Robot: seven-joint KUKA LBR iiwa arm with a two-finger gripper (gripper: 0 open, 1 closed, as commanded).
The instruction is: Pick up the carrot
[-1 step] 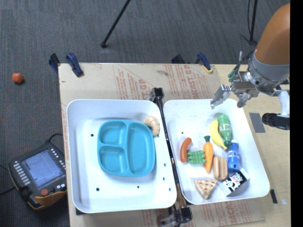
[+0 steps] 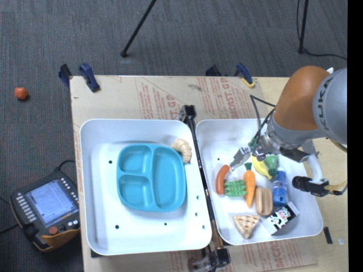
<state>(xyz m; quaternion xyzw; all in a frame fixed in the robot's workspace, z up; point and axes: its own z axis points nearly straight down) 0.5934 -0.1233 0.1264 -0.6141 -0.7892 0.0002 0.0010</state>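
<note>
The arm point(image 2: 334, 103) is grey with a rounded orange band, dark lettering and a thin black cable.

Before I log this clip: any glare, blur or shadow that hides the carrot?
Camera view: even lighting and soft focus overall; the carrot reads clearly as orange against the right bin, with no glare on it; the tool is small and somewhat blurred just above it; only faint shadows fall beneath the items.

Two white bins point(image 2: 91, 152), one blue tray point(image 2: 151, 177), one carrot point(image 2: 249, 187), one hot dog point(image 2: 263, 200), one blue bottle point(image 2: 279, 188)
</note>
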